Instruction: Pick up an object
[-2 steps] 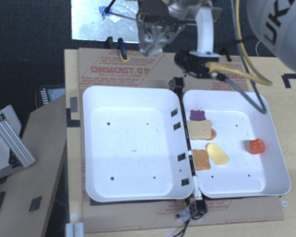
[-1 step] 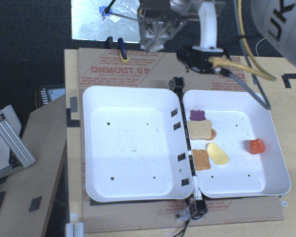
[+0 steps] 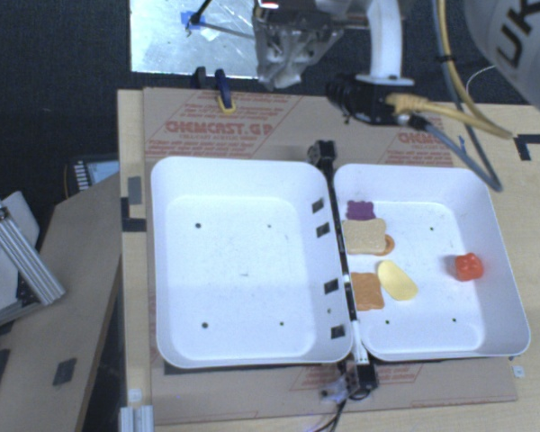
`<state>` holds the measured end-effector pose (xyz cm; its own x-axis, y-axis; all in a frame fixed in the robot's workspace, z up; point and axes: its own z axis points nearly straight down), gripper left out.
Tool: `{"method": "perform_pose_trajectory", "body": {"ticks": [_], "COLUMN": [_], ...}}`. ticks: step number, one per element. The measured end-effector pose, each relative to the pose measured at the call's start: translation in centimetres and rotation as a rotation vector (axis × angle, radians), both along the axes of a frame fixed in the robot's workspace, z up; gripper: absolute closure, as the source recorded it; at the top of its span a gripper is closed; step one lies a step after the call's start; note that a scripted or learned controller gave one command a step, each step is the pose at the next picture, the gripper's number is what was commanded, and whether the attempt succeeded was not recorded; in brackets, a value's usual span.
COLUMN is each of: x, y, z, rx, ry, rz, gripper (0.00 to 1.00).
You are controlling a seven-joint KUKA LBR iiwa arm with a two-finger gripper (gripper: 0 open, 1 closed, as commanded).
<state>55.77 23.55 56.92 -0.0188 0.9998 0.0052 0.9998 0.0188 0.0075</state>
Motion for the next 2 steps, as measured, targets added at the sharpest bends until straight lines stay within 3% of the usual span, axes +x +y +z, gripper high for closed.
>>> {"method": "perform_pose_trajectory", "body": {"ticks": [1,2], "x": [0.01,0.00], "y": [0.04,0.03], "z": [1.10,1.05], "rx": [0.001,0.001], "ry": [-0.002,0.000], "rz": [0.004,0.005], "gripper": [1.00,0.00]}}
